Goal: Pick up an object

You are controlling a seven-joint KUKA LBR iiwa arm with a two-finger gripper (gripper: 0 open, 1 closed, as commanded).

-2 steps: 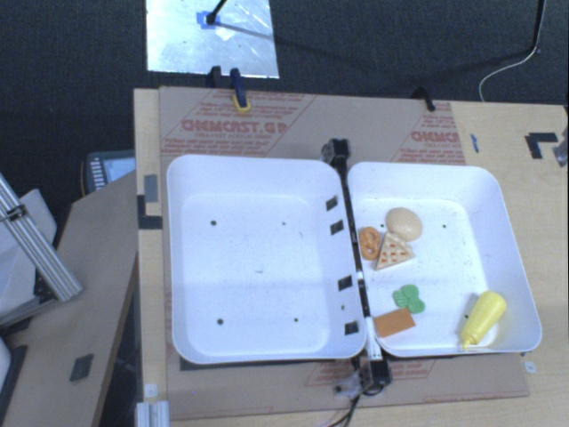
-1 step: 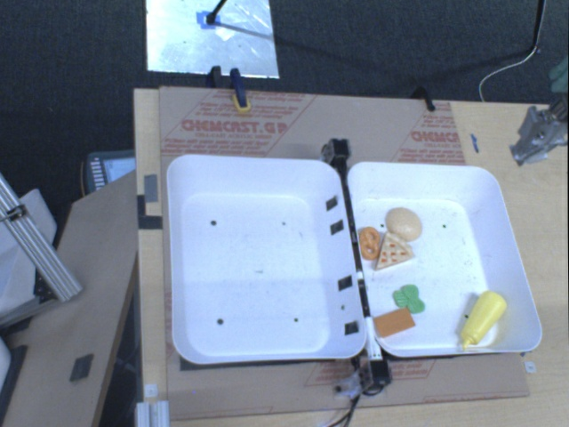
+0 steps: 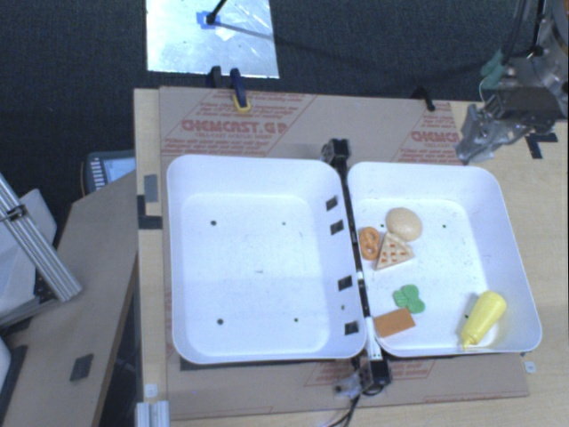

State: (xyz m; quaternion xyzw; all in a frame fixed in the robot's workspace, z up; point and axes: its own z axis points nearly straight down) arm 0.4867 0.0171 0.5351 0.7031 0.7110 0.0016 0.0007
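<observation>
Cardboard-covered table (image 3: 267, 118) carries two white bins. Right bin (image 3: 511, 238) holds all objects: beige egg-like piece (image 3: 404, 222), triangular pizza-slice toy (image 3: 394, 252) just below it, small orange round piece (image 3: 369, 240) beside the divider, green leaf-shaped piece (image 3: 409, 298), orange block (image 3: 394, 323) at the near wall, yellow bottle-shaped piece (image 3: 482, 318) in the near right corner. Pincer (image 3: 476, 140) hovers above the bin's far right corner, nothing gripped; open or closed cannot be told.

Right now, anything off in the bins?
Nothing spilled or damaged. All six items sit in the right bin. Only quirk: the orange block lies against the divider at the near edge. Claw is outside the bin.
</observation>
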